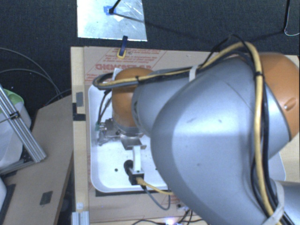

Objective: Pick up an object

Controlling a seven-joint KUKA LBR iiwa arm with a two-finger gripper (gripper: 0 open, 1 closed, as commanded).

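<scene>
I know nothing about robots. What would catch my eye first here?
A huge grey arm with an orange band looms across the centre and right, its gripper down in the white bin at lower left. At the top, a shiny metal sheet lies on the dark floor.

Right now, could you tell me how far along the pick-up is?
Done: the arm is stretched over the left bin. In hand: the gripper sits low near its left wall. Left: grasping and lifting an object; I can't tell whether anything is held, as the arm hides much of the bin.
</scene>
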